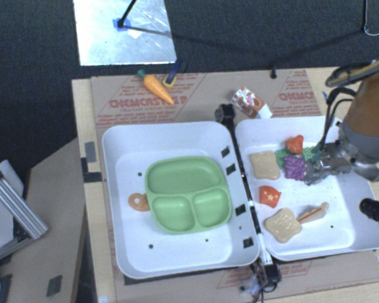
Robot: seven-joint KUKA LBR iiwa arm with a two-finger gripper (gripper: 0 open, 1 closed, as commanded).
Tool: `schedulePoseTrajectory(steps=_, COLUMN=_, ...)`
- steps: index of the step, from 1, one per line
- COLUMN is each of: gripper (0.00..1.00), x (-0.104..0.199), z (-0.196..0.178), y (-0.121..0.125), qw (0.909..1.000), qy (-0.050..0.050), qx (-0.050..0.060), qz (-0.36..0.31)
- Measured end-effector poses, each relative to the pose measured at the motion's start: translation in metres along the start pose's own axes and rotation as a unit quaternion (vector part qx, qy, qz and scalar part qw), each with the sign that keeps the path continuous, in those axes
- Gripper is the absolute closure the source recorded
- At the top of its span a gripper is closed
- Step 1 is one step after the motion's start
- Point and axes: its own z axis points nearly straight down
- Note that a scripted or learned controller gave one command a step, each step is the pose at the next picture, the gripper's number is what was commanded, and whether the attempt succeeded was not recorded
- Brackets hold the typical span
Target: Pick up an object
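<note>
Two white bins (125,206), one green tray (186,194), two toast slices (265,165).

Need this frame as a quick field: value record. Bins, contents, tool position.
left bin: green divided tray, small pretzel beside it
right bin: two toast slices, purple grapes, red-orange piece, red pepper-like piece, tan stick
outside bins: carrot, small carton
tool: low in right bin, next to grapes

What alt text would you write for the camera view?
The pincer is low in the right bin, beside purple grapes among toy foods. The left bin holds a green tray.
</note>
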Motion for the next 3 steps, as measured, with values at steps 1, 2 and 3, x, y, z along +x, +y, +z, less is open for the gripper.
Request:
schedulePoseTrajectory(steps=1, gripper=1.0, x=0.042, z=0.0, y=-0.011, qw=1.0, qy=0.0, qx=0.0, qz=0.0)
schedulePoseTrajectory(steps=2, gripper=1.0, x=0.042, z=-0.003, y=-0.018, qw=1.0, qy=-0.001, qx=-0.001, qz=0.003)
schedulePoseTrajectory(steps=3, gripper=1.0, x=0.032, z=-0.019, y=-0.011, qw=1.0, qy=-0.001, qx=-0.001, qz=0.003)
